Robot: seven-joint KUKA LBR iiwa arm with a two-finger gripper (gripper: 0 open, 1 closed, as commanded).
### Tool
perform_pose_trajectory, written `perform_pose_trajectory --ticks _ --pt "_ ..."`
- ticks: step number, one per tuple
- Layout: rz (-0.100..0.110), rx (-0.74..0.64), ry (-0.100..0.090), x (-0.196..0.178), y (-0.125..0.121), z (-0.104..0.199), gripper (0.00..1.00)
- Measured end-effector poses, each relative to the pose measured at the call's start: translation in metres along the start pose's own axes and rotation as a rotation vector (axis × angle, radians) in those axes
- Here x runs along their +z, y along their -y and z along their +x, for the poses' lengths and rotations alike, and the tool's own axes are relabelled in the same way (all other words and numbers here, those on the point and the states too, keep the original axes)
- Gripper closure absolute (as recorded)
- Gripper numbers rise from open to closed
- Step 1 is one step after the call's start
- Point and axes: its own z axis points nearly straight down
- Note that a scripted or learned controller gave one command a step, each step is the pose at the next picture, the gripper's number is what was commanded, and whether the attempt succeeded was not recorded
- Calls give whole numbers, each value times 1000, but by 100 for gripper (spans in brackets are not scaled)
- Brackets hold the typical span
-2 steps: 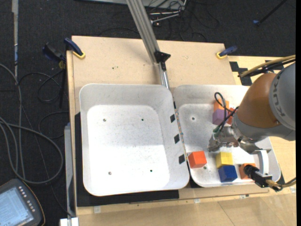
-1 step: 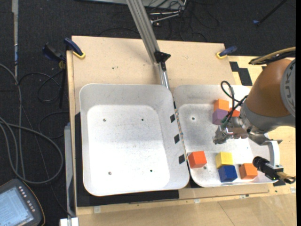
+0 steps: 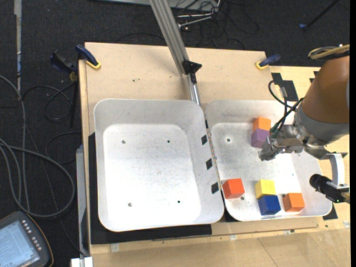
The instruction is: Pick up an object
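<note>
Over in the right bin [image 3: 311,207] you've got the pincer [image 3: 269,151] low, just beside the purple block [image 3: 259,138]. Can't tell if it's open or closed, too blurry.

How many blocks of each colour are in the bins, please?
Orange blocks: 3
Purple block: 1
Yellow block: 1
Blue block: 1
Total: 6, all in the right bin.
</note>
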Motion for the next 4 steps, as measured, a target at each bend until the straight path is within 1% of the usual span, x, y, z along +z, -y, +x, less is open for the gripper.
perform_pose_trajectory --ticks 1,2,4 --pt "4 1 0 -19 -1 0 100" --pt "8 -3 -2 -7 -18 48 100" --pt "6 -4 -3 -21 -38 143 100"
